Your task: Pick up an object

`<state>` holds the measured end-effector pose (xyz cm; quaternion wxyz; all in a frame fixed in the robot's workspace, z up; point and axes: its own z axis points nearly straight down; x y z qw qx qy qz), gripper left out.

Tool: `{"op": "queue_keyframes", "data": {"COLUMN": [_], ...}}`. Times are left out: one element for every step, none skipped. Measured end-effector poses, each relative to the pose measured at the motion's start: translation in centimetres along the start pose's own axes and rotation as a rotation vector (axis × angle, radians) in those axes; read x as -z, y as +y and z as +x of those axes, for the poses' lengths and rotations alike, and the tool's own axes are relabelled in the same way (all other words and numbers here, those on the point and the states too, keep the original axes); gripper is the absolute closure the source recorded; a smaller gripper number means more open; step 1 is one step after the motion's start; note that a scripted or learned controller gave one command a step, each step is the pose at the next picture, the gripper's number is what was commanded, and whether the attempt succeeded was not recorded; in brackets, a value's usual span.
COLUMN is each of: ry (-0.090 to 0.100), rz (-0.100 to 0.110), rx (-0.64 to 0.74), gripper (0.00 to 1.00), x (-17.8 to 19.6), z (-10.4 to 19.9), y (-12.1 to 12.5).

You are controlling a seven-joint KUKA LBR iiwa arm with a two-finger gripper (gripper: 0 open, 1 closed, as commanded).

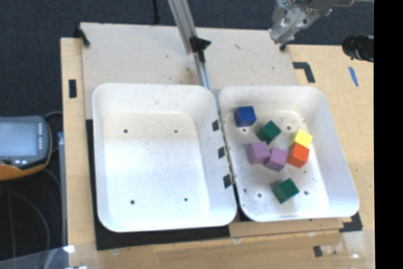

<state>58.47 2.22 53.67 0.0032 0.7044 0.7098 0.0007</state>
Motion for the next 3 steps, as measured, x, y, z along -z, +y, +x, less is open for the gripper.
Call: {"op": "queue_keyframes", "data": {"ry": [0.000,0.001,0.000], "rz": [0.002,0.001,0.001], "rx": [0.003,-0.016,-0.014], "gripper": [0.00,0.00,0.00], "x": [-0.1,1.3,1.2], "z": [0.0,-8.6,-14.8], "y": [0.0,-5.5,-9.2]}}
